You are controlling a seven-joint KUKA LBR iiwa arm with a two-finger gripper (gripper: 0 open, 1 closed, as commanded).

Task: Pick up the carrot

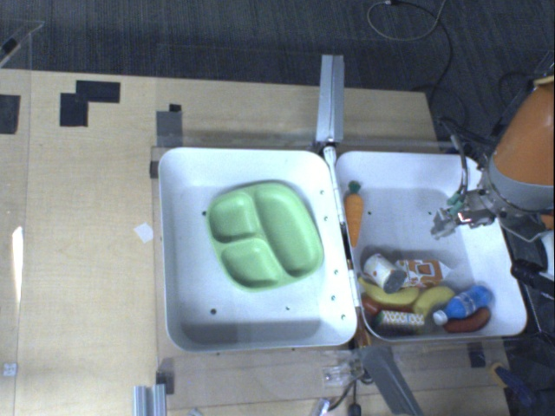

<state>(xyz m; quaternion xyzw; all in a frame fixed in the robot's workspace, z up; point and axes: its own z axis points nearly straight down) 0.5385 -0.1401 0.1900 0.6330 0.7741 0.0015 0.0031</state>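
Observation:
An orange carrot (354,212) with a green top lies upright along the left wall of the right bin (408,170), near the divider. My gripper (453,219) hangs over the right side of that bin, well to the right of the carrot and apart from it. Nothing shows between its fingers.
A green divided plate (264,233) sits in the left bin (186,258). At the front of the right bin lie a small carton (408,273), a banana (408,299), a blue bottle (464,304) and other toy food. The arm's orange band (527,133) looms at the right.

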